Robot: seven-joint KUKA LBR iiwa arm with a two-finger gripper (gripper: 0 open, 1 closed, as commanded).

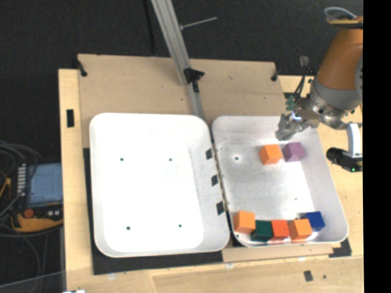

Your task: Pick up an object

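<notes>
My jaws point(287, 130) hang over the far end of the right bin point(244, 140); whether they stand apart or together I cannot tell. Just below them sit an orange block point(269, 154) and a purple block point(294, 151), close together. Well below, five more blocks point(280, 226) line the bin's near wall.

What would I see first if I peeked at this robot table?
Probably the orange-banded arm reaching in from the right, its gripper hanging above the right bin. Just below it sit an orange block and a purple block side by side. A row of colourful blocks lines that bin's near edge.
</notes>
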